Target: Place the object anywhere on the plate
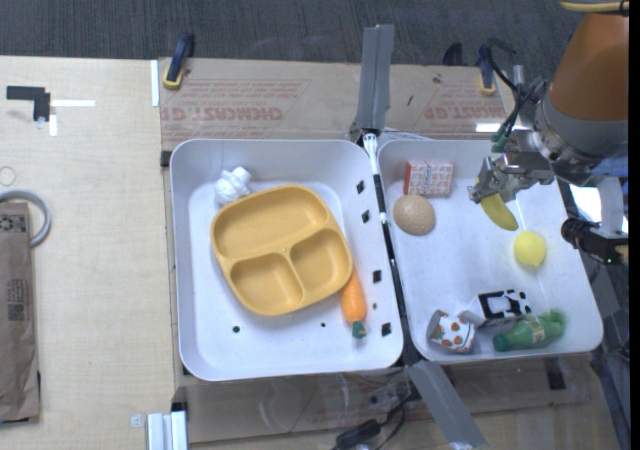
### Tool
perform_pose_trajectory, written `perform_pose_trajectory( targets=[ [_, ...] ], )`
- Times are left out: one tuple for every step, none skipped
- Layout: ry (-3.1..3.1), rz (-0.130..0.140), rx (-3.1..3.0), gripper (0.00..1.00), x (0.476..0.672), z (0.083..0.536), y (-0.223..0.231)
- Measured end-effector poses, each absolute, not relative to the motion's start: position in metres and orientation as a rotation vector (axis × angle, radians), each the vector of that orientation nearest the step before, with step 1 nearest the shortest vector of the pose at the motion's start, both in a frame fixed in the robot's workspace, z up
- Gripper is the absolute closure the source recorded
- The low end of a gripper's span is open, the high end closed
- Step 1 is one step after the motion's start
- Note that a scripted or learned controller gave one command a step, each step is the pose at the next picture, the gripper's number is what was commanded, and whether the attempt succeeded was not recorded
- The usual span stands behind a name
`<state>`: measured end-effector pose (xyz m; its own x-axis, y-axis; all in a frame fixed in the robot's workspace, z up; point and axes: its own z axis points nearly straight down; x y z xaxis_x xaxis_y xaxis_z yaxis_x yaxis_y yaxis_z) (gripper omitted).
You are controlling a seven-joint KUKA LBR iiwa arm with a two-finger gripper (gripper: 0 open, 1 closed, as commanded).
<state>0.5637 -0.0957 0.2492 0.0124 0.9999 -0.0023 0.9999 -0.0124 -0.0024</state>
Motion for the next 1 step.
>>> perform_pose_trajectory(
  targets=[
    [-2.391,0.003,-2.041,1.00,0.5700,0.3032,-0.1582]
  ],
)
